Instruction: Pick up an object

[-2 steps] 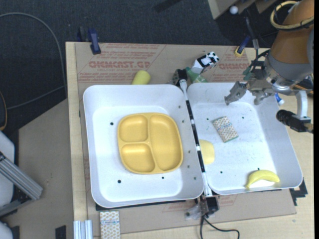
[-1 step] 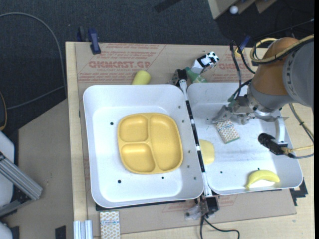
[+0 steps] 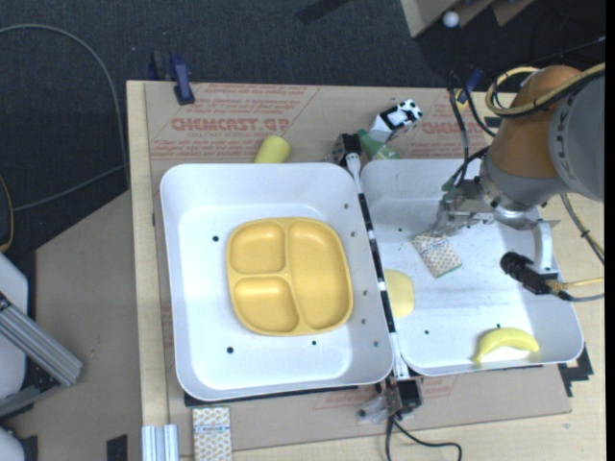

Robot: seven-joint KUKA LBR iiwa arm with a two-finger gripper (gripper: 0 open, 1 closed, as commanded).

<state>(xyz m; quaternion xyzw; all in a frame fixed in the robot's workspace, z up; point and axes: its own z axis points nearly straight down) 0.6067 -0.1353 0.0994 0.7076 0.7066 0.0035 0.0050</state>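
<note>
- Two shallow white plastic bins are set side by side on a brown cardboard sheet (image 3: 240, 113) printed with red lettering.
- The left bin (image 3: 192, 209) holds one thing: a yellow plastic plate (image 3: 288, 277) with rounded corners, divided into three compartments, lying flat at the bin's middle.
- The right bin (image 3: 461, 305) holds three things, all apart from one another.
- A small square beige packet with a speckled pattern (image 3: 438, 255) lies turned at an angle at the middle of the right bin, towards its far side.
- A pale yellow rounded piece (image 3: 401, 294) is seen against the right bin's left wall, just beside the divide between the bins.
- A yellow banana-shaped toy (image 3: 506, 344) lies near the right bin's near right corner.
- The grey arm with its orange band (image 3: 538, 142) is reached in from the right, and the gripper (image 3: 450, 221) is lowered to the far edge of the beige packet; contact cannot be confirmed.
- Whether the gripper is released or clenched cannot be told.
- Outside the bins, on the far part of the cardboard, a yellow cylinder (image 3: 273, 149) and a small black-and-white toy (image 3: 399, 118) are found.
</note>
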